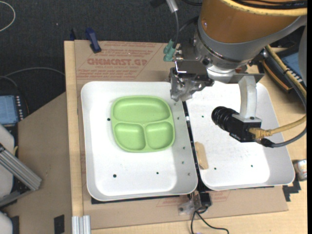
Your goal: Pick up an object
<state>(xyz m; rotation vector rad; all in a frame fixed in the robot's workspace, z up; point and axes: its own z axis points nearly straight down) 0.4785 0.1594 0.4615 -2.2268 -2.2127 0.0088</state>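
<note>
A light green divided plate [143, 123] with three compartments lies flat in the left white bin [97, 169], in its upper middle. My gripper [181, 90] hangs at the far end of the ridge between the two bins, just past the plate's upper right corner. Nothing shows in its grasp. The grey arm with its orange band [243, 9] covers the top right of the view.
A black cylinder on a white bracket [235, 124], with a yellow cable, hangs from the arm over the right bin [243, 174]. A small tan strip [201, 156] lies at that bin's left edge. A cardboard sheet [117, 57] lies behind the bins.
</note>
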